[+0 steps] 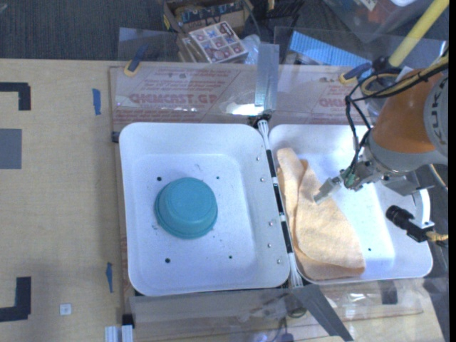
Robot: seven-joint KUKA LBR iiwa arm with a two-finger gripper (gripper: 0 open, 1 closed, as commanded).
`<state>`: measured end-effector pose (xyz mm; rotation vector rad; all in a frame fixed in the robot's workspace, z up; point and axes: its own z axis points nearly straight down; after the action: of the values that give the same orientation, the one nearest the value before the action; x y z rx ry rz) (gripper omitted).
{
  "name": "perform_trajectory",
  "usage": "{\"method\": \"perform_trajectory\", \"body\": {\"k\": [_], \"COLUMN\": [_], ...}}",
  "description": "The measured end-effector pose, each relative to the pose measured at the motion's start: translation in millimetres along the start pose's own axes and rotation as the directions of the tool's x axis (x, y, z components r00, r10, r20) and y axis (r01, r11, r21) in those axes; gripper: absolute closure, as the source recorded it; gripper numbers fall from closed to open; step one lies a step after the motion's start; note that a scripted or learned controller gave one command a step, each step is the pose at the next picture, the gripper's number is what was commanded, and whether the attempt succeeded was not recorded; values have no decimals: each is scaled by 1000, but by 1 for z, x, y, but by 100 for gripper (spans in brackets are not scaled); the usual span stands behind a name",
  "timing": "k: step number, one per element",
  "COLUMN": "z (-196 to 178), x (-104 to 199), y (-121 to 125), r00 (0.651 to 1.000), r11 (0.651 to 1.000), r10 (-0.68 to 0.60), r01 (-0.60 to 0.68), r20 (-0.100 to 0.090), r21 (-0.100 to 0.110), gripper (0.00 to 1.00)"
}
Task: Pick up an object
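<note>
Where cloth [322, 226] lies, hand [329, 189] indistinct.

The left bin [142, 148] is offering wide open floor on every side of the upturned teal bowl [187, 206], which is sitting alone near its middle, well apart from all four walls. The raised rims where the two bins meet are forming a ridge [274, 191] between them. In the right bin [406, 255], a yellow cloth [320, 234] is lying along the left wall, covering that half of the floor from back to front. The gripper [329, 189] and the arm [402, 130] are hanging over the cloth's upper edge and the bin's right rear, leaving bare floor towards the front right.
</note>
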<state>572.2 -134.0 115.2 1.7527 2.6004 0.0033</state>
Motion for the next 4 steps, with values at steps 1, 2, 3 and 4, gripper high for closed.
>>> {"method": "perform_trajectory", "body": {"k": [1, 2, 3, 4], "z": [24, -3, 25, 3], "x": [18, 28, -5, -6], "y": [-6, 15, 90, 49], "r00": [1000, 975, 951, 946], "r11": [1000, 975, 951, 946], "r10": [7, -224, -309, -326], "r01": [-7, 224, 309, 326], "r20": [4, 0, 3, -2], "r21": [-6, 0, -3, 2], "gripper": [0, 0, 0, 0]}}
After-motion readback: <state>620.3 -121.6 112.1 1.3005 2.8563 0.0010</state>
